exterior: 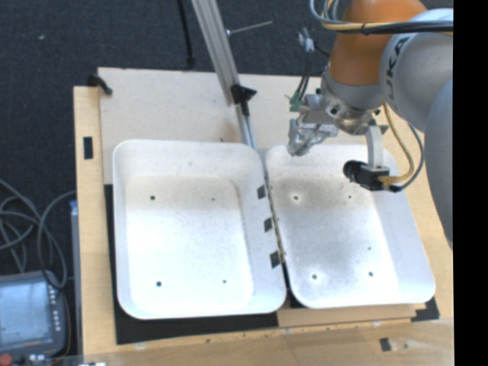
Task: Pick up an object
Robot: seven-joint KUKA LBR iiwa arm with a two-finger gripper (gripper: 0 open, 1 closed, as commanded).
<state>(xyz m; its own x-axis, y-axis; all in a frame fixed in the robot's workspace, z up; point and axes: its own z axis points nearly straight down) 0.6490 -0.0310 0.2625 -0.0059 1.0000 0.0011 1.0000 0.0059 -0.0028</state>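
Metal two-finger claw (303, 139) hovers over the right shallow white plastic bin's (396, 235) far-left corner; finger spacing unclear, possibly nothing held. Pick apparently not done.

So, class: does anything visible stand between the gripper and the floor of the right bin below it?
Nothing visible does. The gripper hangs over the far left corner of the right bin, with only speckled white floor beneath it.
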